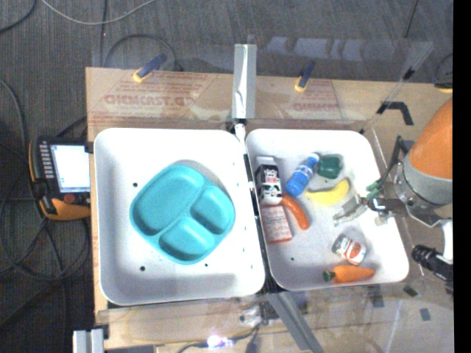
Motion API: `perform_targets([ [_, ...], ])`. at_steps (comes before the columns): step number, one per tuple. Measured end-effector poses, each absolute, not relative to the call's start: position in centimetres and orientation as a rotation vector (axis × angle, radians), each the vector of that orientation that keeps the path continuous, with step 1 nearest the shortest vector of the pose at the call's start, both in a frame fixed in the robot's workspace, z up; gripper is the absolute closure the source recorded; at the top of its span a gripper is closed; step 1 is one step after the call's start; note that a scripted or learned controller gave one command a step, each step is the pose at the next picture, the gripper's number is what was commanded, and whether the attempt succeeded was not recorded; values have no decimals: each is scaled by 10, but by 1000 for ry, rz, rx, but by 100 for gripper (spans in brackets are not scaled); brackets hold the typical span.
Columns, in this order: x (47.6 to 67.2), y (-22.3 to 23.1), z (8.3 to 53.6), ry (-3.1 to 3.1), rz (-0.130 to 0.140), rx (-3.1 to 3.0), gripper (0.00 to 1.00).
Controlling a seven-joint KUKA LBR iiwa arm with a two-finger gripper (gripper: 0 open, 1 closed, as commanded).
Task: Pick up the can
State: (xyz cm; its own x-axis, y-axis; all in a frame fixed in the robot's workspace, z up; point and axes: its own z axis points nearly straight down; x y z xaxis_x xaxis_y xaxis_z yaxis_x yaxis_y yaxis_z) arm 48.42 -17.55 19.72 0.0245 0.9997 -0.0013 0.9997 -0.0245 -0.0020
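Note:
The can (pixel 349 248) is small and silver with a red label. It lies on its side in the right bin (pixel 383 160), near the front right. My gripper (pixel 350 207) hovers at the bin's right side, just behind the can and next to the banana (pixel 330 191). It is open and holds nothing. The grey arm with its orange band (pixel 433 149) comes in from the right edge.
Also in the right bin are a carrot (pixel 349 274) in front of the can, a red sausage (pixel 295 212), a blue bottle (pixel 302 175), a green object (pixel 330 165) and a white labelled bottle (pixel 272 204). A teal divided tray (pixel 184 212) lies in the left bin (pixel 110 197).

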Motion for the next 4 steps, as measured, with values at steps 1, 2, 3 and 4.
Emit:
perform_targets([
  [1,486,-206,97,-1953,-6,-2454,0],
  [2,485,-206,105,-1954,0,-2453,100],
  [3,485,-206,105,-1954,0,-2453,0],
  [4,488,-204,93,-1949,-16,-2458,0],
])
